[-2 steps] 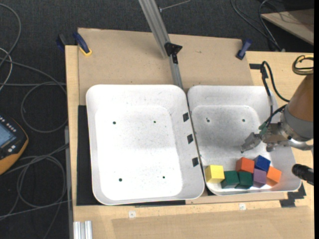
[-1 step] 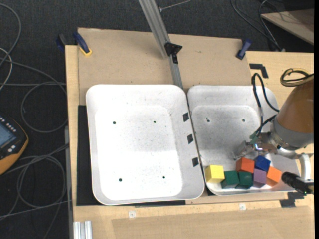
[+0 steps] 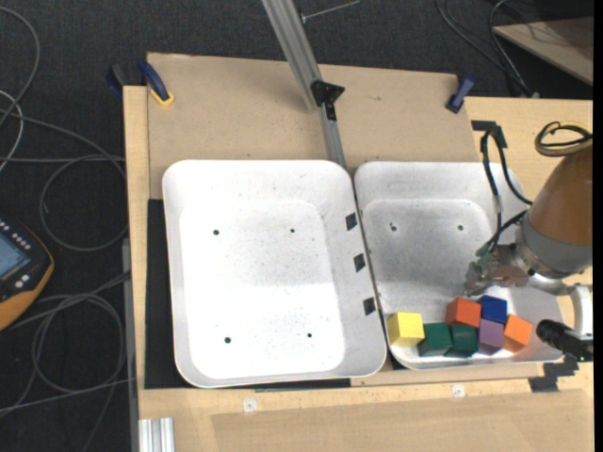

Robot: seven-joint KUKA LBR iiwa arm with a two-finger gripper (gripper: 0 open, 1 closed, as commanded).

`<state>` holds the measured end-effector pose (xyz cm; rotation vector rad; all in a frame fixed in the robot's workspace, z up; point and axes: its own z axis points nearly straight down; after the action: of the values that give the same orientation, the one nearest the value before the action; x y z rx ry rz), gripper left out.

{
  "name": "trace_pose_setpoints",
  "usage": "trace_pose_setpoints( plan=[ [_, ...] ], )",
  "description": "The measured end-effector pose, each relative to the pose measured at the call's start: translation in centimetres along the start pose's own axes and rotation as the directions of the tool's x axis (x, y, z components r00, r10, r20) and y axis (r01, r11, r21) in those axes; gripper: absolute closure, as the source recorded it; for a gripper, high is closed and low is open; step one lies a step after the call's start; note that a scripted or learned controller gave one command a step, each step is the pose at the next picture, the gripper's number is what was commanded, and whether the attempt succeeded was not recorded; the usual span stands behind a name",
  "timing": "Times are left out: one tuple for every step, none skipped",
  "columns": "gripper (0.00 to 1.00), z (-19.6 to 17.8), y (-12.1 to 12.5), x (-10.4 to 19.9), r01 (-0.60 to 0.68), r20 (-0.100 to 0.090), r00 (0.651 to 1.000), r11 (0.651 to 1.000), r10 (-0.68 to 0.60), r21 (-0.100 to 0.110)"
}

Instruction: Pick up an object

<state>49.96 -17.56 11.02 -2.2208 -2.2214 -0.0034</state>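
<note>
Several small blocks lie clustered at the near edge of the right bin [image 3: 424,205]: a yellow block [image 3: 407,327], two green blocks [image 3: 448,339], an orange-red block [image 3: 463,311], a blue block [image 3: 494,307], a purple block [image 3: 492,332] and an orange block [image 3: 517,330]. My gripper [image 3: 492,273] hangs low at the right side of this bin, just behind the orange-red and blue blocks. I see nothing held between its fingers.
The left bin [image 3: 254,271] sits beside the right one, joined by black clips [image 3: 358,262]. A slanted metal post [image 3: 301,55] rises from the back of the bench. Blue clamps [image 3: 155,83] hold the board's far corners. Cables run along the arm at right.
</note>
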Motion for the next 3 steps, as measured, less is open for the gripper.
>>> trace_pose_setpoints(
  plan=[
    [1.00,-4.4,0.1,0.4,0.001,0.003,1.000,1.000,-0.001,-0.003],
    [1.00,-10.8,0.1,0.5,0.002,0.004,1.000,1.000,-0.002,-0.007],
    [1.00,-15.0,0.3,0.5,0.003,0.004,1.000,1.000,-0.002,-0.006]
  ],
)
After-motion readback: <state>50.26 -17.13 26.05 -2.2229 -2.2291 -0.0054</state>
